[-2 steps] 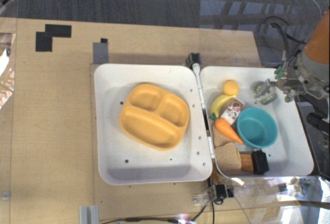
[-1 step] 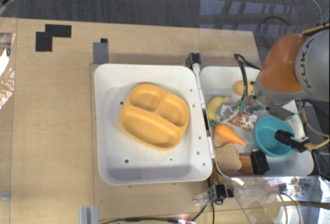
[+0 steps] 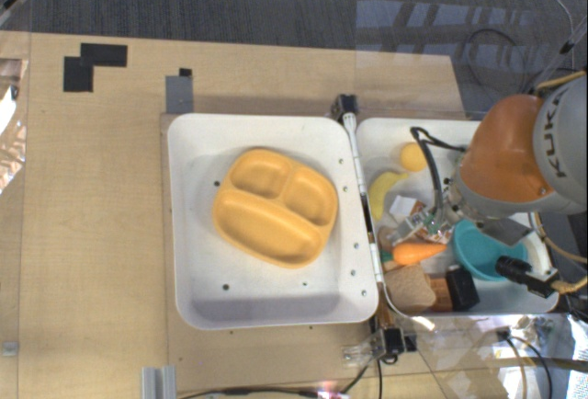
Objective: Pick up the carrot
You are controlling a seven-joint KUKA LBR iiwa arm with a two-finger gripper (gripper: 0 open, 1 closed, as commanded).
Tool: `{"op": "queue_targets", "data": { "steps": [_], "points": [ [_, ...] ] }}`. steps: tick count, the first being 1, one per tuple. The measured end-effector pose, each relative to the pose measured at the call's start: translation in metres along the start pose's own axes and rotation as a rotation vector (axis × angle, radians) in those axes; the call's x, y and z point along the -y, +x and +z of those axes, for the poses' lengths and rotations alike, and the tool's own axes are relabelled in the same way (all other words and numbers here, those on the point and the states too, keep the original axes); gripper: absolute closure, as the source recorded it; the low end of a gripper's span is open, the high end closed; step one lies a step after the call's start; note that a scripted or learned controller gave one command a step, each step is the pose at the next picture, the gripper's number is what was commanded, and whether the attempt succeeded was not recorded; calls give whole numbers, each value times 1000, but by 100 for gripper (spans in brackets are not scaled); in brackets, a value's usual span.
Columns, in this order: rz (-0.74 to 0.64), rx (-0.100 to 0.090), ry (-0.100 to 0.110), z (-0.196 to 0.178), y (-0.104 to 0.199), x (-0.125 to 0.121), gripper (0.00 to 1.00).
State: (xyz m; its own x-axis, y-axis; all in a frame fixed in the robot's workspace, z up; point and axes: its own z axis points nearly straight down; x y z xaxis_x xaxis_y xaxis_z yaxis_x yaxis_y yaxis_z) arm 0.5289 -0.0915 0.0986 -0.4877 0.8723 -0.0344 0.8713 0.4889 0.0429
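A brown bread-like piece [image 3: 410, 289] lies at the near left corner of the right bin [image 3: 514, 303], with a dark brown and black item [image 3: 453, 289] just to its right. Just beyond them the carrot [image 3: 418, 253] lies on its side, tip pointing right, touching a teal bowl [image 3: 487, 252]. The gripper [image 3: 430, 221] hangs just above the carrot's far side; whether its fingers are released or clenched cannot be told, and the carrot is not seen between them. Farther back sit a yellow round thing [image 3: 412, 156] and a yellow-green piece [image 3: 383, 190]. In the left bin [image 3: 266, 303] rests a yellow divided plate [image 3: 276, 206]. Both bins stand on the wooden bench [image 3: 83, 250].
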Motion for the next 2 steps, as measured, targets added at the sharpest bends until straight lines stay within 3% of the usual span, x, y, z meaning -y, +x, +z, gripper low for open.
{"op": "queue_targets", "data": {
  "steps": [1, 2],
  "points": [
    [142, 1, -2, -1, 14, 22, 0],
    [-200, -4, 3, -1, 8, 27, 0]
  ]
}}
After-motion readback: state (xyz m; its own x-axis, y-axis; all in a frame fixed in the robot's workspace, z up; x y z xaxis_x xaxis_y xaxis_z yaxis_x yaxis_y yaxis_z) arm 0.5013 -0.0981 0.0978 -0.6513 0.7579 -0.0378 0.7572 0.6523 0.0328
